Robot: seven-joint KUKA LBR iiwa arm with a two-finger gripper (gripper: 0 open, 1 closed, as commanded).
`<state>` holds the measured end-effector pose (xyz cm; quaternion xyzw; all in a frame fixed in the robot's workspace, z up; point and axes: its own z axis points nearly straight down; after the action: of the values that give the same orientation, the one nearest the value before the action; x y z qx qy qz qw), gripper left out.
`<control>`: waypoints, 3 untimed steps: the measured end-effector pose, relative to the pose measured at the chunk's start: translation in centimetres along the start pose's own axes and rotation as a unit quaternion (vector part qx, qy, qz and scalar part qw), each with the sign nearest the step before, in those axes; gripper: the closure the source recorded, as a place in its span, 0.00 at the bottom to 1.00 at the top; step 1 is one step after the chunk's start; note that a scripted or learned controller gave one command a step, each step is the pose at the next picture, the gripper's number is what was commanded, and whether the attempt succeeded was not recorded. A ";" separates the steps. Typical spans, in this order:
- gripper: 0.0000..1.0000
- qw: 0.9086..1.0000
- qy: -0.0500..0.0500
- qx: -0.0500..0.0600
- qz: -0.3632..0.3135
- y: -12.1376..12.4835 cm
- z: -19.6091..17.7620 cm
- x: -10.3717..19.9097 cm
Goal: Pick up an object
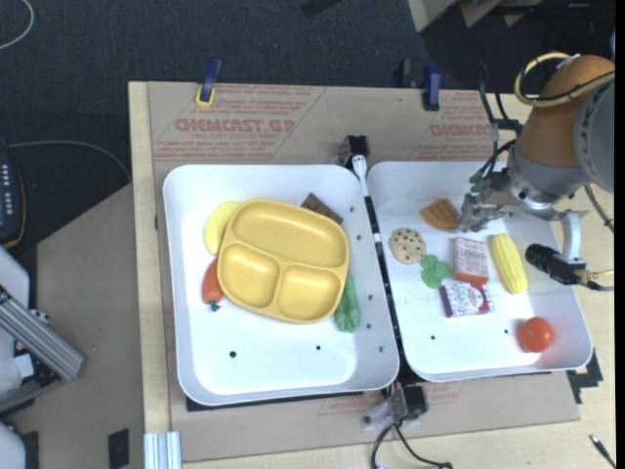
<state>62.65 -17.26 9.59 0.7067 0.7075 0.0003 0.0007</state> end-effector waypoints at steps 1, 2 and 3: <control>1.00 1.000 -0.001 -0.002 0.001 -0.9 -5.5 -0.1; 1.00 1.000 -0.001 -0.003 0.000 0.2 -10.5 -0.1; 1.00 1.000 -0.001 -0.002 0.000 0.3 -13.1 -0.1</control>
<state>62.92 -17.37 22.67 0.7067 0.7075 0.0011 0.0024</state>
